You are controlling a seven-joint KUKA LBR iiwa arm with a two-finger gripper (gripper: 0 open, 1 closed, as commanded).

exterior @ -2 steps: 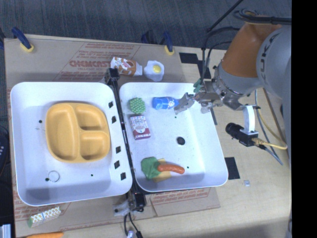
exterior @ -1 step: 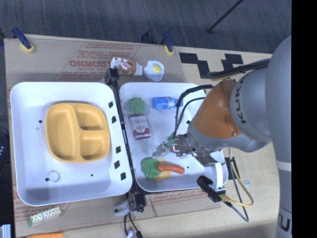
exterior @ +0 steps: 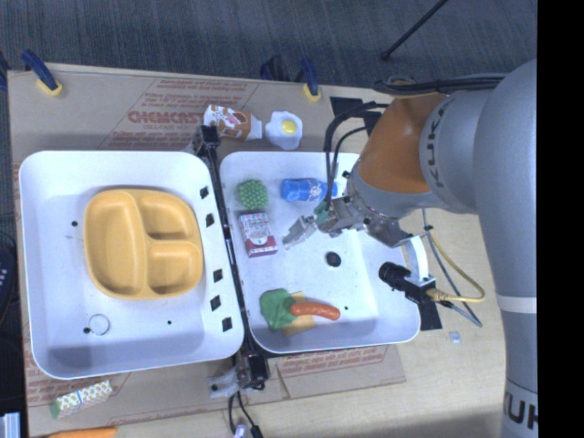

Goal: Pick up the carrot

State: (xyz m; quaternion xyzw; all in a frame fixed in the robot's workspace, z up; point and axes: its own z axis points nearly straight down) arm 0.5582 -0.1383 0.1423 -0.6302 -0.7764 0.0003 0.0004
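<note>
The carrot [exterior: 313, 310], orange with a green leafy top [exterior: 274, 305], lies near the front edge of the right bin [exterior: 388, 327]. My gripper [exterior: 306, 227] hangs over the middle of that bin, well behind the carrot and apart from it. Its fingers are spread with nothing between them. The grey arm with its orange band [exterior: 401, 149] reaches in from the right.
In the right bin lie a green ball-like toy [exterior: 252, 192], a blue item [exterior: 299, 190] and a red-and-white packet [exterior: 258, 233]. The left bin holds a yellow divided tray [exterior: 144, 242]. Behind the bins sit a small brown-white package [exterior: 228, 121] and a yellow-white toy [exterior: 285, 130].
</note>
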